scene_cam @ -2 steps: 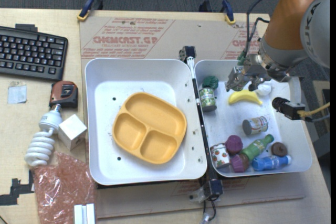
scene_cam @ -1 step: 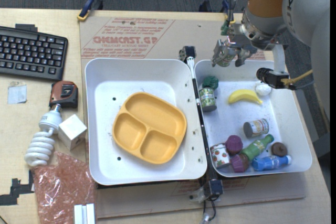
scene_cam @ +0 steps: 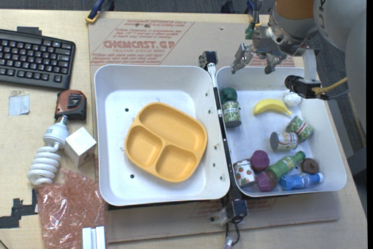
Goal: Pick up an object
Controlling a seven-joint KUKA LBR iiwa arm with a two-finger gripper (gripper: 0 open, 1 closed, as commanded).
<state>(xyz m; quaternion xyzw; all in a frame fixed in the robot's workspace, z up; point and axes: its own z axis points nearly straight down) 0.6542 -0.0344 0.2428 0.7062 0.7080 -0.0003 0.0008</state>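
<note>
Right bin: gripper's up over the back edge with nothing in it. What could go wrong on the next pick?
1. The gripper, fingers spread and holding nothing, hangs above the right bin back rim; a straight descent could strike the rim.
2. The front corner is crowded: green bottle, blue bottle and chocolate donut touch or nearly touch, so the fingers may snag a neighbour.
3. The banana lies apart, a likelier clean grasp, though its curve might slip.

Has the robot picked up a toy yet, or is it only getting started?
Only starting. Nothing looks done: the two-finger gripper hangs open with nothing between its fingers, above the back edge of the right white bin. The yellow plastic banana, the green bottle and the other toys lie in that bin. Left to do: go down, close on one, lift it.
</note>
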